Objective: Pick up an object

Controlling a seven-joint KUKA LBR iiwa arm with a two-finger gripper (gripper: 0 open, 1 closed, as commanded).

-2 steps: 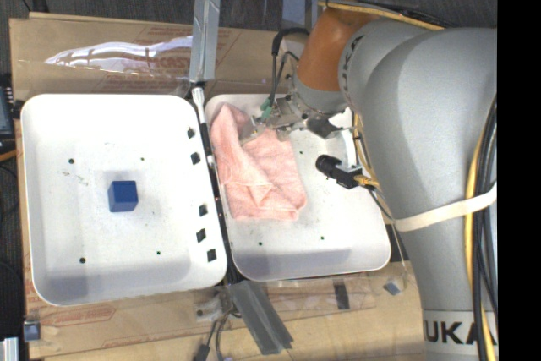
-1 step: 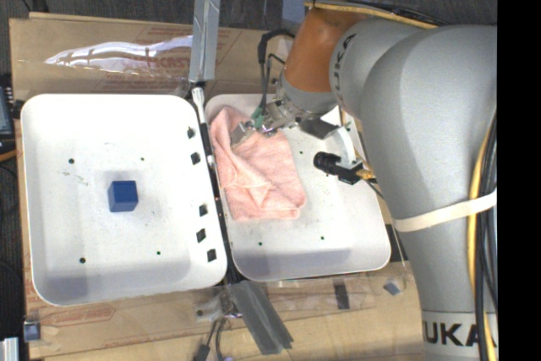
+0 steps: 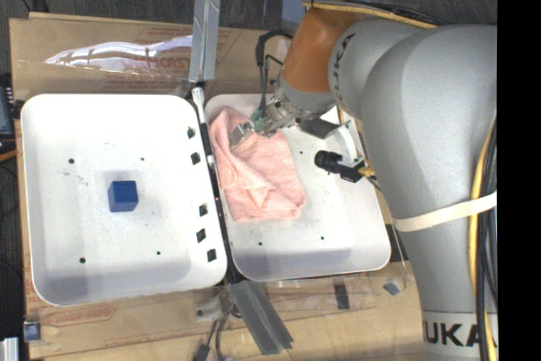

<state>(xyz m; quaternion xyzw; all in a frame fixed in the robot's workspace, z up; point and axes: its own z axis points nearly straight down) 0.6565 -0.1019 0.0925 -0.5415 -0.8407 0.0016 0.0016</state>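
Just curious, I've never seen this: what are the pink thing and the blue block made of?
The pink towel looks like soft, matte cloth: it lies rumpled in folds. The blue cube looks hard, maybe plastic or painted wood: crisp edges, even colour; the view leaves that open.

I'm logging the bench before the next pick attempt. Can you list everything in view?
cube: 1, blue, in the left bin, left of its middle
towel: 1, pink, crumpled, in the left half of the right bin
left bin: 1, white, on the view's left
right bin: 1, white, right beside the left bin
cardboard: 1 sheet, brown, under both bins
plastic film: 1, clear, on the cardboard behind the left bin
arm: 1, grey with an orange band, reaching in from the right
gripper: 1, metallic, over the towel's far end
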